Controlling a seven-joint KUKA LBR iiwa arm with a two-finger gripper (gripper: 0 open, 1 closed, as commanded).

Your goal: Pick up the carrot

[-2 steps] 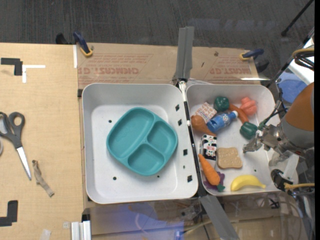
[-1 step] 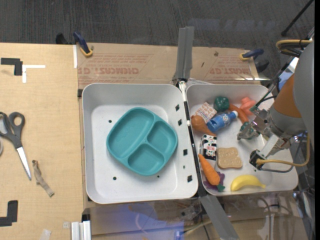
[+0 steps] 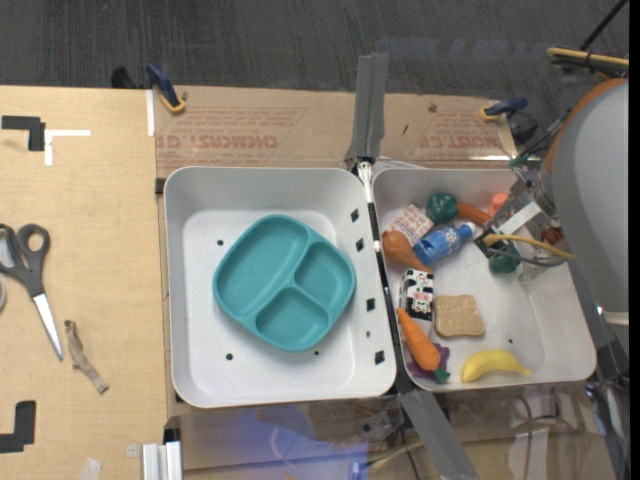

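**A:** Where is the long orange carrot with the dark leafy end (image 3: 420, 342) lying?

**B:** It is lying in the right-hand shallow white bin (image 3: 540, 360), along the wall it shares with the left bin, near the front corner. It is running roughly parallel to that wall, just beside the black-and-white spotted carton (image 3: 418, 293) and the tan slice of toast (image 3: 459, 316), with the yellow plastic banana (image 3: 495, 366) a little further along the front.

**A:** And the hand?

**B:** The hand (image 3: 512, 230) is hovering at the far right of that same bin, over the cluster by the blue plastic bottle (image 3: 446, 240) and the dark green round toy (image 3: 441, 207). I cannot tell how it is set; cables and the grey arm are crowding it.

**A:** So it is well apart from the carrot.

**B:** Yes, I'm judging the pick as not yet started. The hand is sitting toward the back right while the carrot is hugging the front left.

**A:** Why is that placement mattering?

**B:** Being so close to the wall is leaving little room on that side, so I'm expecting a grasp across its width to be awkward there.

**A:** And the left bin?

**B:** It is carrying just a teal three-compartment plastic plate (image 3: 286, 282), sitting clear of the work.
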